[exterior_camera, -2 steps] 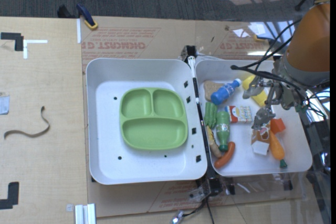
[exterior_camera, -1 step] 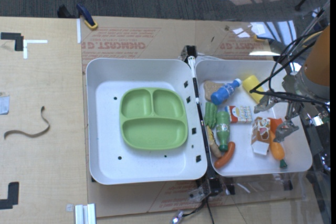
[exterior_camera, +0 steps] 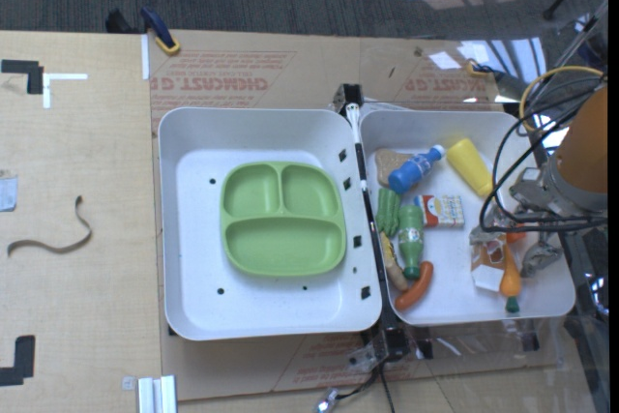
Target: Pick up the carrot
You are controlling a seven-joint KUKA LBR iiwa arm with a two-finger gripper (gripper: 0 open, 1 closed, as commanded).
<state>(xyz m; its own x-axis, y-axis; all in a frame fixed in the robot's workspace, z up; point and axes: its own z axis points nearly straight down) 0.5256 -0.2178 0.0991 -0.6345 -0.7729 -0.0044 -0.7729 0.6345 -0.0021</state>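
Carrot [exterior_camera: 511,282] sits upright between slightly parted jaws [exterior_camera: 510,251], touching them.

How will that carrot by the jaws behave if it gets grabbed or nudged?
The carrot looks like a small, stiff toy, so probably light and unlikely to bend. Its tapered, rounded body may roll or slip out of a pinch. It lies near the right bin front wall, beside a white packet, so a nudge could jam it there. The gripper hovers close above it.

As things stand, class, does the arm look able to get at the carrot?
Probably yes. The carrot lies at the right edge of the right bin, right under the gripper, with nothing lying over it; the neighbouring white packet sits close, though.
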